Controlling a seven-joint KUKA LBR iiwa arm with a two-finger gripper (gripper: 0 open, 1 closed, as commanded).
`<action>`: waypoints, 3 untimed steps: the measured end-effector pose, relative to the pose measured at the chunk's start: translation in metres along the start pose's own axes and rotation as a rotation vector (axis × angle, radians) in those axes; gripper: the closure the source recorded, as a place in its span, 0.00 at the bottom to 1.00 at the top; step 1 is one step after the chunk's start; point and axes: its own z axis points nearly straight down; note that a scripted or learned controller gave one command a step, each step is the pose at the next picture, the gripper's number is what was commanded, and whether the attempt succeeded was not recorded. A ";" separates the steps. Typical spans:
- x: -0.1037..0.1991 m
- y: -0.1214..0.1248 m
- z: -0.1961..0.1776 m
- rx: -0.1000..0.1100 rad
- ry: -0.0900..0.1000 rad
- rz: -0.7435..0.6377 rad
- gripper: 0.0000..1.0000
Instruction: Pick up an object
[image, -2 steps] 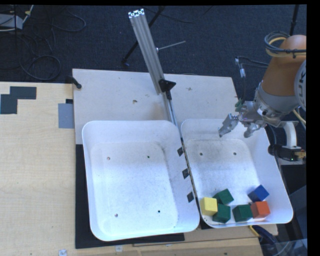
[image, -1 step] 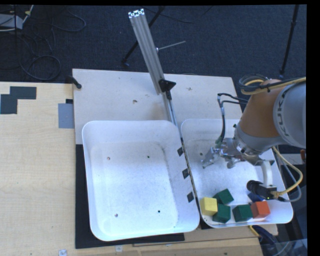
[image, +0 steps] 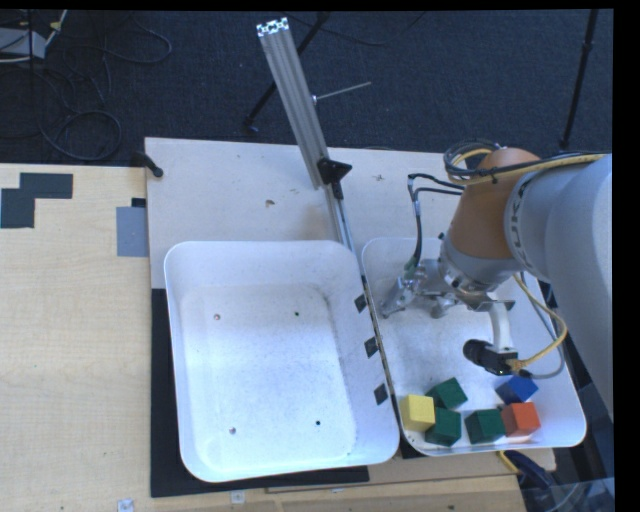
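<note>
Fingers (image: 393, 303) of the gripper (image: 415, 300) stand spread over the far part of the right bin (image: 420, 352), with nothing between them, only white floor. The blocks all lie at that bin's near end, well apart from the gripper: a yellow block (image: 418, 411) nearest the left wall, three green blocks (image: 449, 392) in the middle (one behind, two along the near rim), an orange block (image: 520, 418) in the near right corner and a blue block (image: 516, 388) just behind it. They sit close together, several touching.

The left bin (image: 262, 345) lies just beside it, its floor white with a few dark specks. The two rims meet along a line that carries small black clips (image: 372, 347).

Bare floor lies between the gripper and the blocks; the yellow block is close to the shared wall, and the orange one is tight against the rim.

A metal rail (image: 300, 110) slants down across the counter (image: 220, 190) to the bins' far junction, close to the gripper's left. Cables (image: 90, 125) lie on the dark floor beyond.
</note>
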 end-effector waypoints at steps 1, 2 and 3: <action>-0.048 -0.002 -0.082 -0.006 -0.003 0.004 0.00; -0.077 0.005 -0.145 -0.006 -0.003 0.003 0.00; -0.036 -0.012 -0.065 0.010 0.004 -0.001 0.00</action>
